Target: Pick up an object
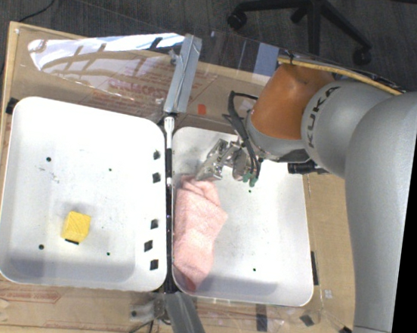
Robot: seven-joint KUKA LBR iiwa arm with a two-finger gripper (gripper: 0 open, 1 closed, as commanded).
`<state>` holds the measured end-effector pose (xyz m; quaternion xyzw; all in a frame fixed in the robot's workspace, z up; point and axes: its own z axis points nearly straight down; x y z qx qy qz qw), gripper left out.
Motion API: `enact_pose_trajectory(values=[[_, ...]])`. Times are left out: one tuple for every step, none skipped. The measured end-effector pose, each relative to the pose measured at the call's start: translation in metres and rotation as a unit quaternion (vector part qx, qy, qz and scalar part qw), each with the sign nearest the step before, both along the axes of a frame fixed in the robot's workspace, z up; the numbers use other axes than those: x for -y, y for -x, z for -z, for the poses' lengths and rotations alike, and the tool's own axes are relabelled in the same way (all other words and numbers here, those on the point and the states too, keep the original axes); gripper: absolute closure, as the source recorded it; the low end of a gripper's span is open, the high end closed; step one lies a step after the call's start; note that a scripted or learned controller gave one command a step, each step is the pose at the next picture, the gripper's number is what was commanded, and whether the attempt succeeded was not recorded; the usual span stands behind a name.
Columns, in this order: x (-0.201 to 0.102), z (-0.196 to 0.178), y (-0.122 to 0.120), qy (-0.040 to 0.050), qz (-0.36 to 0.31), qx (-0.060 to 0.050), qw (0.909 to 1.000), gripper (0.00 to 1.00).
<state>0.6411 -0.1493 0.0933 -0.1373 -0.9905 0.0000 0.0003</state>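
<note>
A: Our arm [375, 176] looms nearest; the pincer [228, 164] hangs just above the pink cloth [197, 233] in the right bin [291, 234]. Whether it's parted, we cannot tell.

B: We risk snagging only a loose fold.

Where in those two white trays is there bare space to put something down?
Left bin: bare floor all around the yellow block. Right bin: bare floor right of the pink cloth. It is crowded at that bin's upper left, where the gripper hangs above the cloth.
</note>
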Motion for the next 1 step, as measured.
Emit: enact_pose_trajectory(values=[[0.0494, -0.0008, -0.0097, 0.0007, 0.028, 0.002, 0.9996, 1.0]])
